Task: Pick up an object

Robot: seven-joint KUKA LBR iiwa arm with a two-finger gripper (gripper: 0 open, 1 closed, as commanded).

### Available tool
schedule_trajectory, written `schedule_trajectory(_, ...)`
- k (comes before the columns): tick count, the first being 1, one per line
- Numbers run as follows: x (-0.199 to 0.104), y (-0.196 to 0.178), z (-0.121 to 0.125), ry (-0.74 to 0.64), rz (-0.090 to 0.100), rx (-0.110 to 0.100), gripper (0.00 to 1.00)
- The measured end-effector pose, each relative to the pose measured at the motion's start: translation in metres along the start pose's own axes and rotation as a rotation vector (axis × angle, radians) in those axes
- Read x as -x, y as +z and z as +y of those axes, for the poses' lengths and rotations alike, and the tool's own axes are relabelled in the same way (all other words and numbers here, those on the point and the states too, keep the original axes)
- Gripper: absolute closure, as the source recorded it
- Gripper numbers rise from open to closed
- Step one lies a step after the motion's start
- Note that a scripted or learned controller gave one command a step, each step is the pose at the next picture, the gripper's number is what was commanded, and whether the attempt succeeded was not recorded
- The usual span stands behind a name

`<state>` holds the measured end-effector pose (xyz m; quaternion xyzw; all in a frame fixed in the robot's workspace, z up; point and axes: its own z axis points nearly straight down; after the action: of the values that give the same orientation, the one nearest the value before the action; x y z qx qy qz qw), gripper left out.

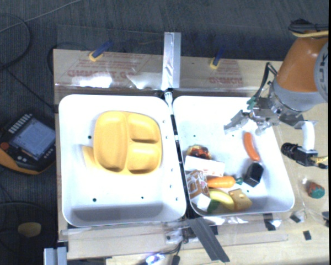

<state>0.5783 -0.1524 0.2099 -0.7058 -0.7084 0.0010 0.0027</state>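
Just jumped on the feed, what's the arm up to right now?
The KUKA arm reaches in from the right, its tool open and holding nothing, over the upper part of the right bin. An orange sausage-shaped toy lies just below it. More toy items are piled at that bin's lower left, including a carrot and a black block. The left bin holds a yellow divided tray.

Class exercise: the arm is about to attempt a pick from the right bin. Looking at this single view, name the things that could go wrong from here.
1. The pincer hangs open above bare floor of the right bin, apart from the nearest item, the orange sausage; closing here would likely grasp nothing.
2. The carrot, banana and white card lie crowded together near the divider, so a grab there may catch two things or slip.
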Motion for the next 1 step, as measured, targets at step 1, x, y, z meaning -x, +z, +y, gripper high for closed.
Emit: schedule_trajectory(1, 0.0669, 0.0360, 0.0030, 0.141, -0.001, 0.001, 0.00)
